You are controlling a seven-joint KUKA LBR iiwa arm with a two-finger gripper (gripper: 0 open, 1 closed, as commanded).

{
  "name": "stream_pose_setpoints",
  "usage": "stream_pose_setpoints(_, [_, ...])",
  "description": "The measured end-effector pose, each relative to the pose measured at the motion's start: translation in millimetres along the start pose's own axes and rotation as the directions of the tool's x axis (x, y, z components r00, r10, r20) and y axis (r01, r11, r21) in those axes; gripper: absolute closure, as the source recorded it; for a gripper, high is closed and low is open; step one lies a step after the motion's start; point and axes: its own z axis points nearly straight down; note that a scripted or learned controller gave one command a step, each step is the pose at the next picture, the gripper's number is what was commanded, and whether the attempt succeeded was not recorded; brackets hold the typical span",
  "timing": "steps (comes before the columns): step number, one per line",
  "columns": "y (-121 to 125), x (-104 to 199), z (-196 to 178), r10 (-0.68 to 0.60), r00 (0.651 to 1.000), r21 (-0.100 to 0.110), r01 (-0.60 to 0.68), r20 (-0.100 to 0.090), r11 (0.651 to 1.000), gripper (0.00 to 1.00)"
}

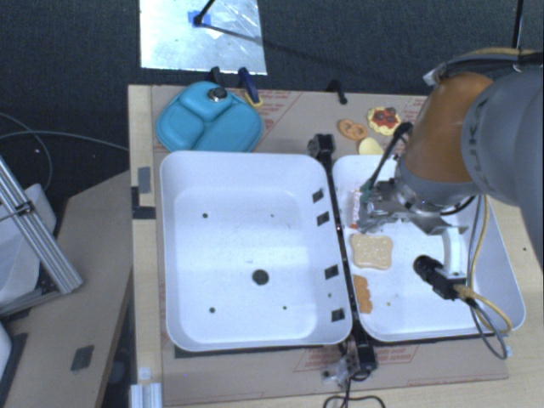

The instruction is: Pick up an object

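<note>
Camera view: toast slice [372, 251] flat, squarish.

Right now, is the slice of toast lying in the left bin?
No. The slice of toast lies in the right bin, just below the gripper.

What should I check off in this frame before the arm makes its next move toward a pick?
1. Objects lie in the right bin: ok, a toast slice and a small orange piece.
2. Gripper is over that bin: ok, just above the toast slice.
3. Finger state: cannot tell, hidden by the wrist.
4. Something held: cannot tell.
5. Toast slice free of the divider wall: ok, but close to it.
6. Cable away from the toast slice: ok.
</note>
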Motion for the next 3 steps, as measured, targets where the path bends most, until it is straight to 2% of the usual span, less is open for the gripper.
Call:
stream_pose_setpoints(1, [-19.6,82.2,6.5,0.000,1.000,0.011,0.000,0.000,1.000,1.00])
stream_pose_setpoints(2, [-25.2,82.7,-231.3,0.006,1.000,-0.009,-0.006,-0.001,1.000,1.00])
stream_pose_setpoints(3, [-19.1,144.2,-181.0,0.002,1.000,0.014,-0.002,0.002,1.000,1.00])
